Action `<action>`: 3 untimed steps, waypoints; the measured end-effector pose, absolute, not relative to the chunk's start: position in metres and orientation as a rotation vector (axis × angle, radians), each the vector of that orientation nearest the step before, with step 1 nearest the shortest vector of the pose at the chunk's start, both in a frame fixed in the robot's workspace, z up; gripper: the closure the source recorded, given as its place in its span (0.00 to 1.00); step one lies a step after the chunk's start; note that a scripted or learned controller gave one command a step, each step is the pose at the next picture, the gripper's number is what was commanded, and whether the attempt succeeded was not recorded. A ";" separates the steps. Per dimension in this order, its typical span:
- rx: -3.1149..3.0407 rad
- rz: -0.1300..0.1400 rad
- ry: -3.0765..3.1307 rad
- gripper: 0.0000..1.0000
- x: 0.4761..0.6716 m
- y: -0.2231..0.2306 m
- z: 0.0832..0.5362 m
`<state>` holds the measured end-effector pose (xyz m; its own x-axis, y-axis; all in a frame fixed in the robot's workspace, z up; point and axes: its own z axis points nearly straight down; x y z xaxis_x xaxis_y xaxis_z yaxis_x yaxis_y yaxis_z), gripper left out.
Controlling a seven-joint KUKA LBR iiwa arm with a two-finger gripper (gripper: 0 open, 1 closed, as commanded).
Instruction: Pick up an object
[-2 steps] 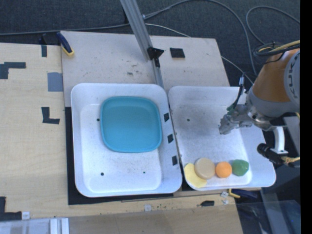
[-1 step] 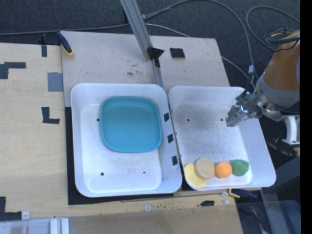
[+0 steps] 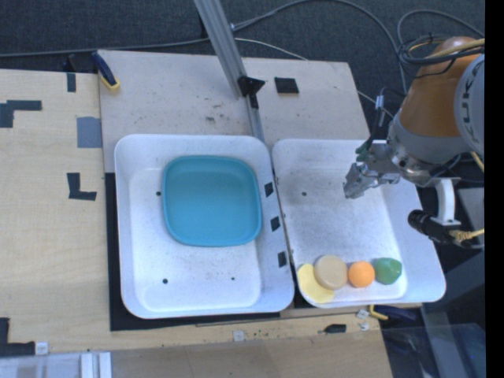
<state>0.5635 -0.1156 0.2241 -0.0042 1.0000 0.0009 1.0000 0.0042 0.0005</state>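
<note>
Plywood bench (image 3: 47,235), 2 white bins (image 3: 197,298), dark carpet floor (image 3: 118,10) behind

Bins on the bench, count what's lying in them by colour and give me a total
Blue: 1, the plate in the left bin
Yellow: 1
Beige: 1
Orange: 1
Green: 1
The last four lie in the right bin.
Total: 5

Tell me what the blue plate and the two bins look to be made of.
Blue plate: likely plastic; flat, even teal with a soft sheen and rounded corners. Left bin and right bin: probably moulded plastic; white, thin rounded rims, slightly glossy, surfaces speckled with dark marks. Material is a guess from looks alone.
</note>
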 end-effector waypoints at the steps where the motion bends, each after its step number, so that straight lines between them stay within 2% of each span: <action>1: -2.216 0.000 -2.225 1.00 0.584 -0.070 0.218; 2: -2.217 -0.001 -2.225 1.00 0.602 -0.028 0.222; 3: -2.216 -0.001 -2.226 1.00 0.610 0.018 0.232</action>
